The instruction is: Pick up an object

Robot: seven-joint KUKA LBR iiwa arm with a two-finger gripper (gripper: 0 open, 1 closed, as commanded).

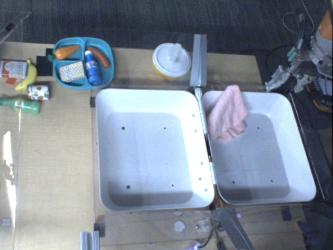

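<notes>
- Nothing is picked yet: the pink cloth (228, 113) lies crumpled in the right bin (296, 139), at its far left corner, draped against the wall.
- The gripper (291, 77) hangs beyond that bin's far right corner, well apart from the cloth; whether the jaws are open I cannot tell.
- Left: reach, grasp, lift.
- The left bin (104, 139) sits alongside on a pale wooden desk (47, 165); dark carpet lies beyond it.

Pink cloth (227, 113): soft, matt, rumpled fabric w/ folds. Both bins, left bin (104, 155) & right bin (296, 139): white plastic, smooth, slight sheen on the rims. Bench (47, 165): pale wood look, matt. Divider bar (198, 61) betw. bins: bare grey metal, dull. Blue tray (106, 66): glossy plastic. Round lid (171, 59): white plastic, smooth. Floor (156, 9): dark, rough, carpet-like.
</notes>
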